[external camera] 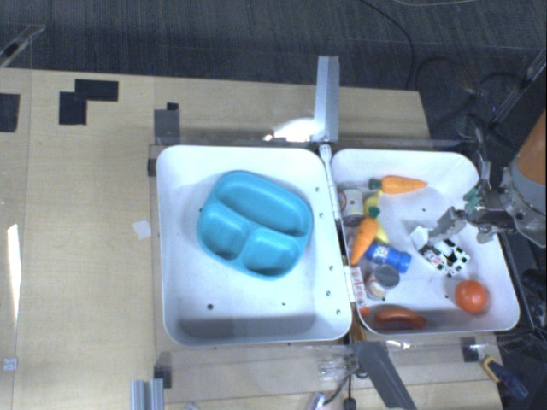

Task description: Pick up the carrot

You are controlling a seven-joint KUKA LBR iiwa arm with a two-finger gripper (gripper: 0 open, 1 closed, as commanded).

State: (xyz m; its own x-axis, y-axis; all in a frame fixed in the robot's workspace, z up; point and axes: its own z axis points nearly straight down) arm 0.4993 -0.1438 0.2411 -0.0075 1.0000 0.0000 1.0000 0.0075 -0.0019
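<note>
Left half of frame: the left bin (175, 254) holds one blue divided tray (254, 222), three compartments, lying at a slant near the bin's centre. No writing can be read on it. On the bench (77, 229) at upper left lie black angular patches, unlettered.

Centre: a grey upright post (327, 96) stands at the top of the seam between the two bins.

Right half of frame: the right bin (496, 306) carries the clutter. Along its left wall stand small cans and packets; a blue can (391, 256) shows pale marks on its side (too blurred to read as a brand). A black-and-white patterned toy (448, 257) sits right of centre; its markings are pattern, not text. A dark red item (398, 317) lies at the bin's lower edge, and an orange-red ball (471, 295) at lower right.

Two carrot-shaped pieces are present. One carrot (402, 184) lies level near the top of the right bin, green end to the left. The second carrot (365, 236) lies tilted by the left wall, touching neighbouring items, just above the blue can.

The gripper (445, 222) hangs at the right side of the right bin, just above the patterned toy. Nothing sits between its fingers; whether they are spread or closed cannot be told. The upper carrot lies up and left of it, apart; the tilted carrot lies well to its left.
</note>
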